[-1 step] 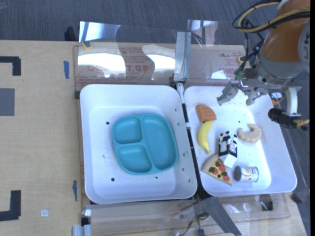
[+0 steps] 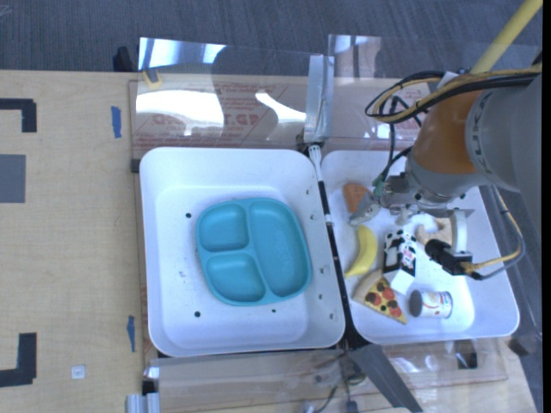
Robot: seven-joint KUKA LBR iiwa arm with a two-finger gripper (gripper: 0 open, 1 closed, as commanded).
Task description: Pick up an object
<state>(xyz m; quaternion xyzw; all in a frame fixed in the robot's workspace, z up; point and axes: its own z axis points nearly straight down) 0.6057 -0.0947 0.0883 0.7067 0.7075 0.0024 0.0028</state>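
Note:
The right bin [image 2: 491, 312] holds several small items: a yellow banana [image 2: 366, 250], a pizza slice [image 2: 383, 298], a white can with a red label [image 2: 430, 304], an orange piece [image 2: 355, 196], and a black-and-white toy [image 2: 399, 250]. My gripper [image 2: 411, 229] hangs low over the middle of this bin, just above the black-and-white toy and right of the banana. The wrist and its cables hide the fingertips.
The left bin [image 2: 164, 231] bears a teal divided plate [image 2: 252, 250]. A clear plastic wall [image 2: 224, 101] stands behind both bins. Pale wooden bench [image 2: 60, 256] lies to the left. The grey and orange arm [image 2: 456, 136] covers the right bin's far side.

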